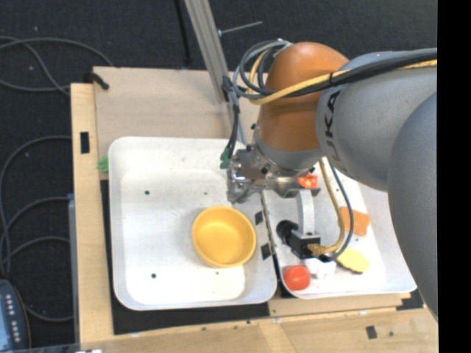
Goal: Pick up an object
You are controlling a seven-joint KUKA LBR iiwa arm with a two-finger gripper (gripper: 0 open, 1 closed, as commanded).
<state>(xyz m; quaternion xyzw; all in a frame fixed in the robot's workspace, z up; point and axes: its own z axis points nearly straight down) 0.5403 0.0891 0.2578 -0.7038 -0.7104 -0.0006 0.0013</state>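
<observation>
Beside the yellow bowl (224, 236), nothing is gripped that I can see.

Nearest me, a red ball (297, 276) lies in the right bin (383, 282), just right of the bowl's near edge, with a yellow piece (355, 261) and an orange piece (358, 221) further right. I see the bowl itself upright in the left bin (147, 219), by its right wall. Just beyond the bowl, the gripper (243, 184) hangs over the divide; I cannot tell its fingers' state. Behind it rises the arm (353, 116).
</observation>
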